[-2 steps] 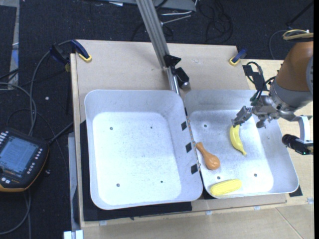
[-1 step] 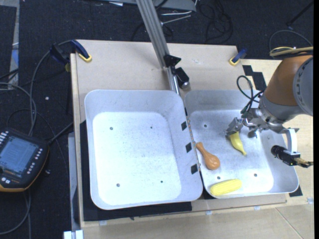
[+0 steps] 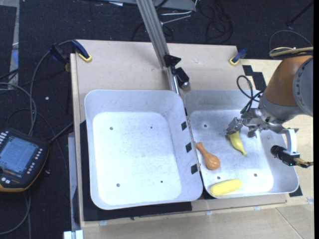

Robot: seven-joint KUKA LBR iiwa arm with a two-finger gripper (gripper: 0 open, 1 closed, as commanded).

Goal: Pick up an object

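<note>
Left bin (image 3: 99, 103), shallow white tray with dark speckles on the floor and four small dark dots. At 9 o'clock of the bench, on the dark floor, a teach pendant (image 3: 17, 158) with a lit screen; text on it too small to read. No readable brand or label anywhere.

Right bin (image 3: 209, 101) touches the left one along a shared edge with small black clips. Three toy foods lie in it. An orange gourd-shaped toy (image 3: 208, 157), narrow neck pointing to 11 o'clock, bulb at 5 o'clock, sits near the bin's left wall. A yellow corn cob (image 3: 226, 186) lies almost flat along the front wall, at 6 o'clock of the bin. A small yellow banana (image 3: 237, 143), curved, slightly glossy, tip pointing to 5 o'clock, lies about mid-bin, at 2 o'clock of the gourd.

Gripper (image 3: 242, 128) comes in from 3 o'clock, low over the bin, metal fingers right at the banana's upper end. Cannot tell whether the fingers are parted or closed, or whether they touch the banana; the fruit looks to be lying on the bin floor. Grey arm with orange band (image 3: 283, 81) leans in from 2 o'clock, wrist bent down toward the bin, black cable looped at the wrist.
</note>
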